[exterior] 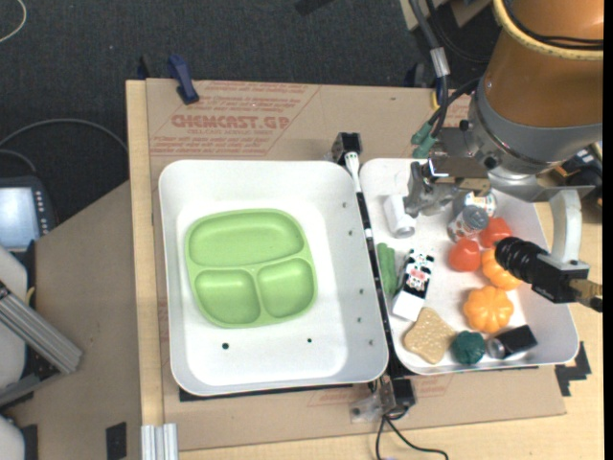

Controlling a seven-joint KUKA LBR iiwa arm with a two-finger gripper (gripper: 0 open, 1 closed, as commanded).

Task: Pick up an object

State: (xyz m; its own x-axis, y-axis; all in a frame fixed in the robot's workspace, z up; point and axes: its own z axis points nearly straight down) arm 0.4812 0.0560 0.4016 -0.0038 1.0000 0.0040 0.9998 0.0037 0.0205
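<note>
While the arm [546, 75] reaches over the right bin [565, 338], its end effector [420, 199] hangs low near the bin's far left corner, just beside a small white cylinder [397, 214]; whether it is spread or pressed together cannot be told. Toys crowd this bin: an orange pumpkin [487, 308], a red piece [465, 254], a tan biscuit [427, 335], a teal ball [468, 346]. A green divided tray [251, 266] lies in the left bin [192, 353] on the tabletop [239, 123].

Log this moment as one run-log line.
arm: over right bin | gripper: low at bin's back, nothing seen held | toys: in right bin | green divided tray: left bin
</note>
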